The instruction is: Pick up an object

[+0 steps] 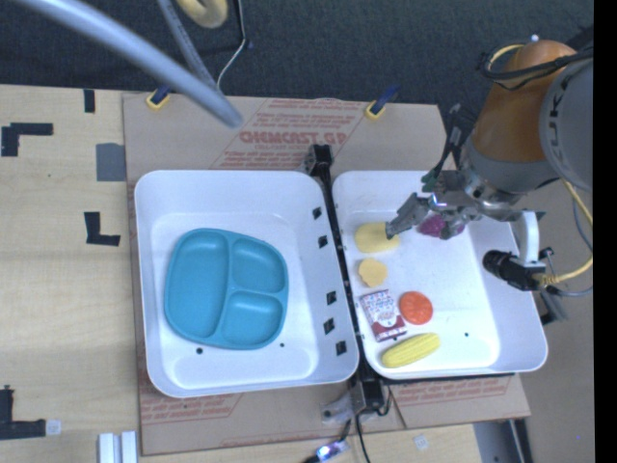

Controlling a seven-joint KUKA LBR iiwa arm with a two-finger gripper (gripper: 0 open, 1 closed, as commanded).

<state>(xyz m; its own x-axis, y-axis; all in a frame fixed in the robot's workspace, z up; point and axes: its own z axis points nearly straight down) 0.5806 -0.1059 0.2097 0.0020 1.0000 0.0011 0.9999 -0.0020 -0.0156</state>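
Reaching in over the right bin (501,350), the arm (525,114) hides that bin's far right corner, and its grey body w/ orange band is cut off at the frame edge. The tool (410,215) hangs low above the bin's far part; one dark finger (403,222) points toward the centre divider (333,258), but the second finger is lost in the wrist clutter, so whether the tool is open or closed can't be told. Just beside the tool, a small purple object (436,227) is partly covered (shape unclear).

Relative to the divider: a pale yellow lump (376,238) lies close to it, right at the fingertip, touching or not can't be judged. Nearer the camera sit a small round yellow piece (373,272), a flat red-and-white printed packet (382,316), a matte orange-red disc (415,307) next to the packet, and a yellow corn-like, elongated piece (410,349) nearest the front rim.

On the divider's other side, the left bin (154,196) holds a smooth teal plastic plate (227,287) w/ three compartments. Both bins are glossy white, shallow, rounded at corners, resting on cardboard (280,133) over the wood-grain tabletop (58,297).
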